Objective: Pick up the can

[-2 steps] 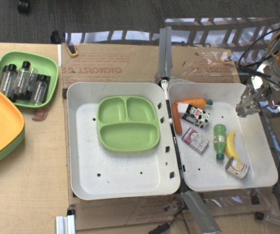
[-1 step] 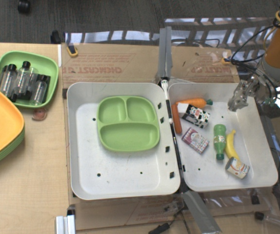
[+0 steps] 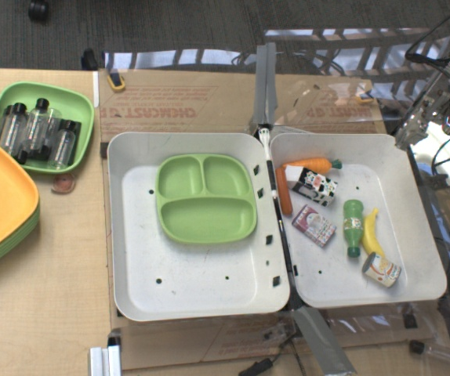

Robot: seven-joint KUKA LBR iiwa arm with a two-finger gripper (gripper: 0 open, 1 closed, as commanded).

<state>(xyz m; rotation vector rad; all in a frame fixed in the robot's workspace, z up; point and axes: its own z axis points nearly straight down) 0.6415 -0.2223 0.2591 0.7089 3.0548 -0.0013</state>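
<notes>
Nearest of all lies the can [image 3: 382,270], on its side in the front right corner of the right bin [image 3: 435,266]; its pale label carries an orange patch; its long axis runs flat along the bin floor, slanting from back left to front right, one end turned toward the bin's middle and the other toward the near right wall; which end is the top I cannot tell.

Close neighbours crowd its back side; the banana [image 3: 372,233] curves down toward it, its lower tip touching or just beside the can; the green bottle [image 3: 353,225] lies just left of the banana, roughly parallel to it, cap toward the front; nothing lies over the can itself, and the floor to its left is bare.

Further off, a pink packet [image 3: 313,227] sits tilted near the bin's middle; behind it a black-and-white patterned box [image 3: 317,186], then a carrot [image 3: 311,165] lying crosswise; an orange stick-shaped thing [image 3: 285,197] rests along the left wall.

Left bin [image 3: 117,210] bears a green divided plate [image 3: 206,198]; outside the bins, a green tray [image 3: 76,108] of small bottles and a stack of orange plates [image 3: 1,206] sit well apart on the bench; the gripper's state, released or clenched, cannot be told.
</notes>
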